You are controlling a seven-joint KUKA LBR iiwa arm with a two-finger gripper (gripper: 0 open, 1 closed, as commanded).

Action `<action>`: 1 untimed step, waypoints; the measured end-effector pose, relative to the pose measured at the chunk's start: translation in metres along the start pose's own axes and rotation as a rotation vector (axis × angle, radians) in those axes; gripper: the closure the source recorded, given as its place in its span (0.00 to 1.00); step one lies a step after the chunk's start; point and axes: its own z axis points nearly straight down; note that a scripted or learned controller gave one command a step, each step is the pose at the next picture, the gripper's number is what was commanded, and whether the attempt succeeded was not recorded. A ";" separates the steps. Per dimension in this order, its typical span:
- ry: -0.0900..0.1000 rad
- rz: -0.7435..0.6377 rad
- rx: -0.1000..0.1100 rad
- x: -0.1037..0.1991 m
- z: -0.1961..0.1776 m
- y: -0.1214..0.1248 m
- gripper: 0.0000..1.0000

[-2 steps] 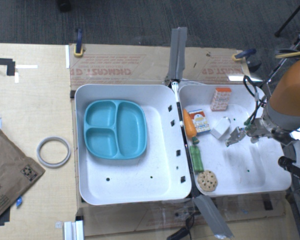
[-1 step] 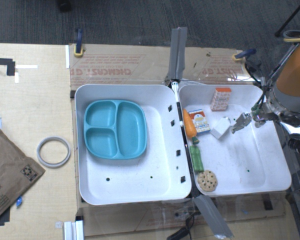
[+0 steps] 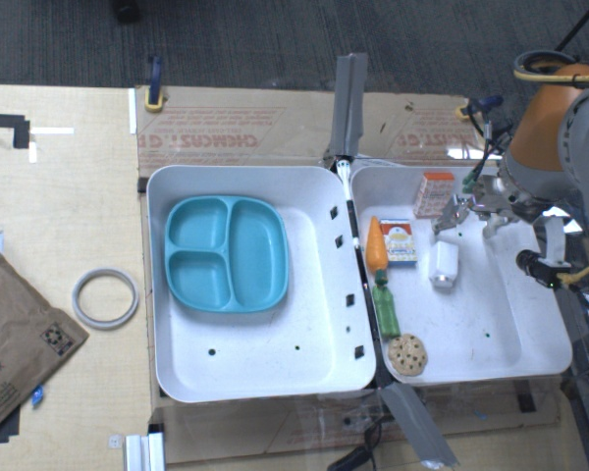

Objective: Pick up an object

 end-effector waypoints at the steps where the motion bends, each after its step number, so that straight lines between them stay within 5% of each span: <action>1: 0.000 0.227 0.002 0.031 -0.045 0.029 0.00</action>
